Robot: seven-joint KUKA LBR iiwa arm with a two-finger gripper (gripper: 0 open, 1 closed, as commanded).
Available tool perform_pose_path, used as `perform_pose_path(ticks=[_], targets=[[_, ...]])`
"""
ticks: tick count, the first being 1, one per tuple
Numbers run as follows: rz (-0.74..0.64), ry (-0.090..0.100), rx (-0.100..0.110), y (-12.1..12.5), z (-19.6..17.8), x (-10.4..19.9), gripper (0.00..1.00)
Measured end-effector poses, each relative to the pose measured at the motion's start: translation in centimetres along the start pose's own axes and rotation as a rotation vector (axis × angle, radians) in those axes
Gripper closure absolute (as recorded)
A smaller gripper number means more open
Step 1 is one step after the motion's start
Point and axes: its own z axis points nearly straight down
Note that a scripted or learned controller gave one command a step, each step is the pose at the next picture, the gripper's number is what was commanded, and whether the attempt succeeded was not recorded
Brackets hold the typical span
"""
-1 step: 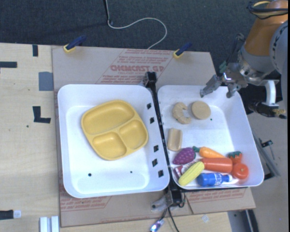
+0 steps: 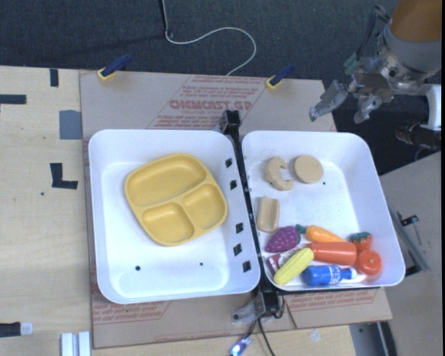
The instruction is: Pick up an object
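My gripper (image 2: 340, 113) hangs above the bench just beyond the far edge of the right bin (image 2: 374, 170). It is open, with its two fingers spread and nothing between them. Inside that bin, toward the far side, lie a croissant (image 2: 279, 173) and a round cookie (image 2: 308, 169). A tan bread piece (image 2: 268, 214) rests near the divider. Along the near side are purple grapes (image 2: 283, 238), a carrot (image 2: 325, 235), a corn cob (image 2: 293, 265), a red sausage (image 2: 334, 253), a tomato (image 2: 368, 262) and a blue bottle (image 2: 326, 276).
The left bin (image 2: 107, 221) holds a yellow divided plate (image 2: 176, 197). A black clip strip (image 2: 240, 191) runs between the two bins. A white cable (image 2: 208, 35) loops across the dark floor beyond the cardboard.
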Motion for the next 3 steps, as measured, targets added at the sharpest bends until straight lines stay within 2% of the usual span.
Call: perform_pose_path(ticks=[1,2,3], targets=[[-0.003,0.002,0.003,-2.0,-6.8,8.4,0.00],[0.005,0.000,-0.002,-8.7,-19.7,8.0,0.00],[0.005,-0.002,0.009,-8.4,-19.9,8.0,1.00]])
